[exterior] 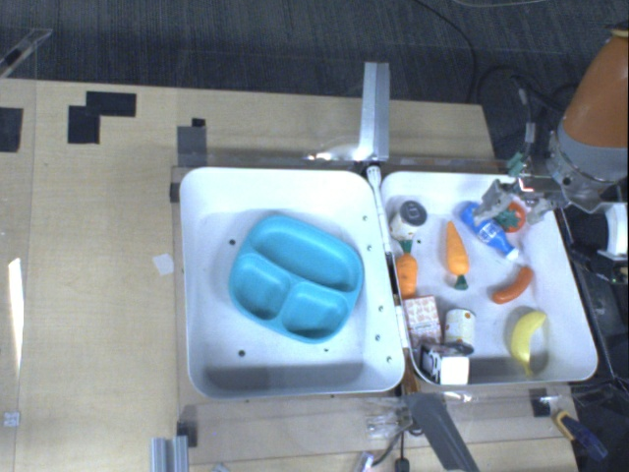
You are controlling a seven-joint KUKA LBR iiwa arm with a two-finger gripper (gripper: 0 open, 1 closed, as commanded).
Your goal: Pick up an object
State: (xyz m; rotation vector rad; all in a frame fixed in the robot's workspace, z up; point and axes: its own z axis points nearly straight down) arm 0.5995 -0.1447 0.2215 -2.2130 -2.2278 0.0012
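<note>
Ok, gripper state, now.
Gripper: over the blue packet in the right bin; open or shut cannot be told.

A shallow white plastic bin (208,360) on the left holds a blue three-compartment plastic tray (295,275) lying flat and slightly askew. The pale wooden bench (88,293) bears black angular tape marks (100,114). A grey metal post (375,106) stands behind the bins, and beyond it a thin black cable (470,0) lies on dark grey carpet (197,13).

I see the arm (601,116) cut off by the right edge. Its gripper (513,197) blurs over a blue object (484,226), hiding part; I can't tell what that object is.
</note>
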